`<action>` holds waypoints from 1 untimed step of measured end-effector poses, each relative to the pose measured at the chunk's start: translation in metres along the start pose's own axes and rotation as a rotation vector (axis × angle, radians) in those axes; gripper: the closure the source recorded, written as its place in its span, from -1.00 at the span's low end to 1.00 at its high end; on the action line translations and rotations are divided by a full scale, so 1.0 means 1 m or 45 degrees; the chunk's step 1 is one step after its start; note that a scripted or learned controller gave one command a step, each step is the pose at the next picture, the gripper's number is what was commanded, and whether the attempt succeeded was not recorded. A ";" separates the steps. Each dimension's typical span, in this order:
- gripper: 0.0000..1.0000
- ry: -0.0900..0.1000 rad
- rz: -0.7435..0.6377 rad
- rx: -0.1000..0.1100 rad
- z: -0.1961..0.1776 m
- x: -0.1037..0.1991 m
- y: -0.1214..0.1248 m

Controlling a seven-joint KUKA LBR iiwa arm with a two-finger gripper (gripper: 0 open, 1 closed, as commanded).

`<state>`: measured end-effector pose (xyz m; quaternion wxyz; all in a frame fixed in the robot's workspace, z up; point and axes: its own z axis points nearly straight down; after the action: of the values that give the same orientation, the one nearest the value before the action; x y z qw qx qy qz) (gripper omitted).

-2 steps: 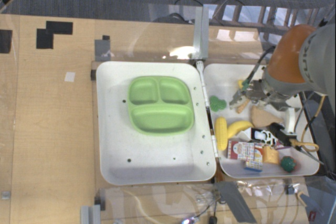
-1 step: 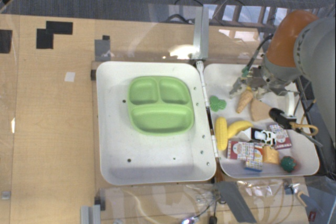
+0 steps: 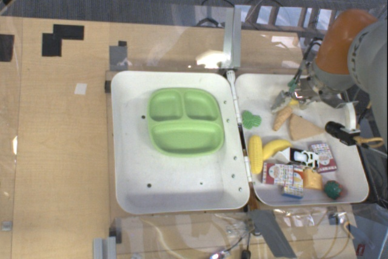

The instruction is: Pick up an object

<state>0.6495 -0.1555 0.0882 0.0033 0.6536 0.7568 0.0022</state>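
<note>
A light green divided plate [image 3: 184,121] in the white left bin [image 3: 130,191]; right of it, a yellow banana [image 3: 276,148] and corn cob [image 3: 256,154].

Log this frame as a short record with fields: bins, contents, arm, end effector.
left bin: holds a green divided plate
right bin: holds a banana, corn cob, green leafy toy, tan wedge, small cartons, dark green ball
arm: reaches in from the right, over the right bin's far side
end effector: low above a tan elongated piece
grasp: not confirmed
</note>
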 end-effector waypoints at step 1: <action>1.00 -0.001 -0.001 -0.013 -0.014 0.001 0.003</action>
<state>0.6526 -0.1542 0.1019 0.0067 0.6533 0.7570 0.0059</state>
